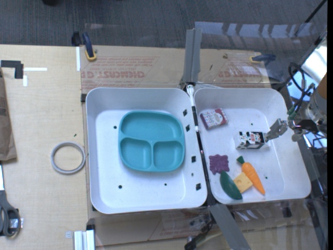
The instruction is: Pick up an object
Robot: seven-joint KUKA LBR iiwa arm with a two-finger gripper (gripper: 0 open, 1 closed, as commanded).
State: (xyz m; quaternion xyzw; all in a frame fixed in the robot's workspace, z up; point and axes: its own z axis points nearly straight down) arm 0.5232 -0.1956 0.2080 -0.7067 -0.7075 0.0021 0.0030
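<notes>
Jaws' spread unclear beside small carton [251, 139]

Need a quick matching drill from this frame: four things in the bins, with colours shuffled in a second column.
Things:
1. divided plate
2. carrot
3. grapes
4. pickle

Colours:
A. purple
B. dark green
C. teal
D. orange

Pairs: 1-C, 2-D, 3-A, 4-B
</notes>
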